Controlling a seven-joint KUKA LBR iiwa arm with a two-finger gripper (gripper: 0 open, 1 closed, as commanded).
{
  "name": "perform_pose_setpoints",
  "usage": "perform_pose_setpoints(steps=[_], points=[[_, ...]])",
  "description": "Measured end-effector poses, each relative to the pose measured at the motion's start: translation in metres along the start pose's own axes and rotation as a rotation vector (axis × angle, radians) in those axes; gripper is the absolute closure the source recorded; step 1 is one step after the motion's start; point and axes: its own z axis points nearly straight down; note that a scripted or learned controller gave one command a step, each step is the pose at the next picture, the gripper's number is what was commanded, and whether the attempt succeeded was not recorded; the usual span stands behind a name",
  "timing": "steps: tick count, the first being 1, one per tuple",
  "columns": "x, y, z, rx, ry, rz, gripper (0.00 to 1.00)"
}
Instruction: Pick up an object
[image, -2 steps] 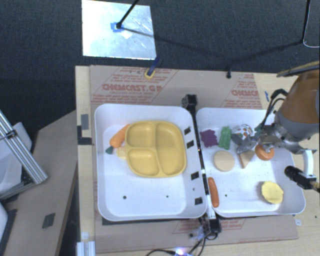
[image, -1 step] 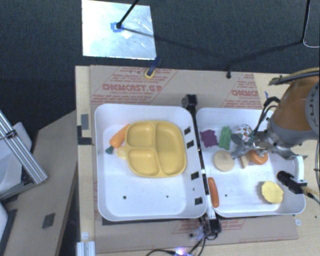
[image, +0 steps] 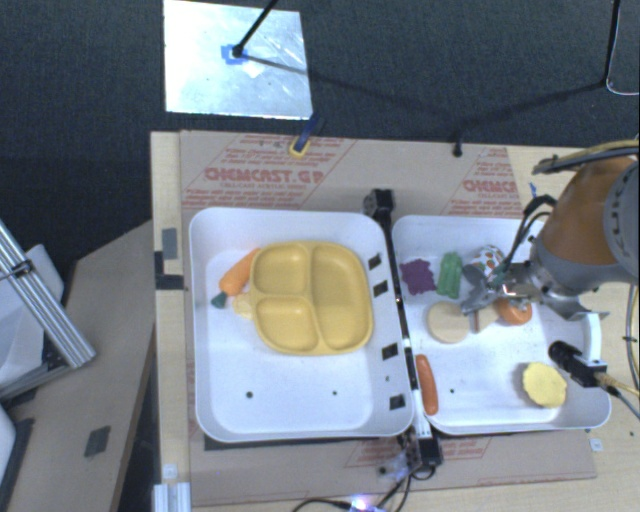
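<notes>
Clearly little of the pick is done: the arm (image: 590, 225) reaches low into the right bin (image: 480, 405), while the left bin (image: 215, 330) keeps its yellow divided plate (image: 305, 297) and carrot (image: 238, 272). The gripper (image: 480, 297) sits among the green piece (image: 450, 273), tan disc (image: 448, 323) and orange piece (image: 514, 313), nearest the disc. Whether it is clenched or released I cannot tell, and nothing looks lifted.

The arm (image: 590, 225) is cut off by the right edge, so its base is out of sight. The gripper (image: 478, 298) covers part of an orange object (image: 515, 312) just right of it. The yellow divided plate (image: 305, 297) hides part of a pale piece (image: 243, 306) at its left rim.
</notes>
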Motion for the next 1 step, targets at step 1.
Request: perform_pose_setpoints(steps=[1], points=[[0.0001,0.0013,-0.0099,-0.003,0.0,-0.001,1.0]])
